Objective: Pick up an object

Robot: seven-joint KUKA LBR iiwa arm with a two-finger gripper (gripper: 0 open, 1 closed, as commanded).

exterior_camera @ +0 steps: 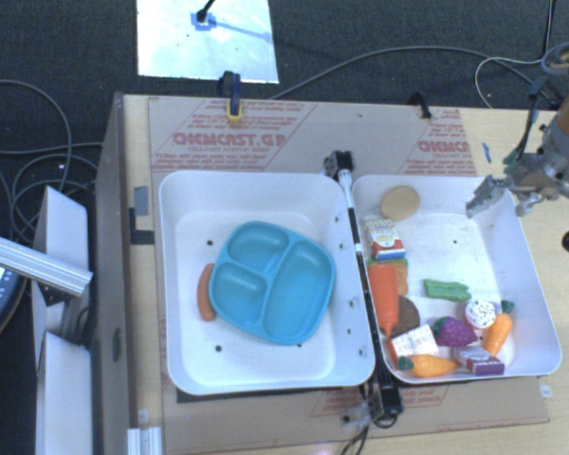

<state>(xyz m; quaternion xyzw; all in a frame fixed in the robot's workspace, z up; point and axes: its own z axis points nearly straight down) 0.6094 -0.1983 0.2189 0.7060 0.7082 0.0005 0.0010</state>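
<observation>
My gripper [502, 200] hovers over the far right corner of the right bin [536, 287], open, with nothing between its fingers. The toy foods lie in that bin to its left and nearer the camera. A tan cookie [399, 202] lies at the far left, with a small carton [387, 240] and a large carrot [384, 292] below it. A green piece [446, 290] lies mid-bin. Purple grapes [453, 331], a white round cupcake [480, 312] and a small carrot [498, 330] crowd the near corner.
The left bin [185, 349] holds a blue divided plate [270, 281] with a red sausage [206, 292] beside its left edge. A divider rail [358, 254] runs between the bins. More small boxes [415, 341] sit along the right bin's near wall.
</observation>
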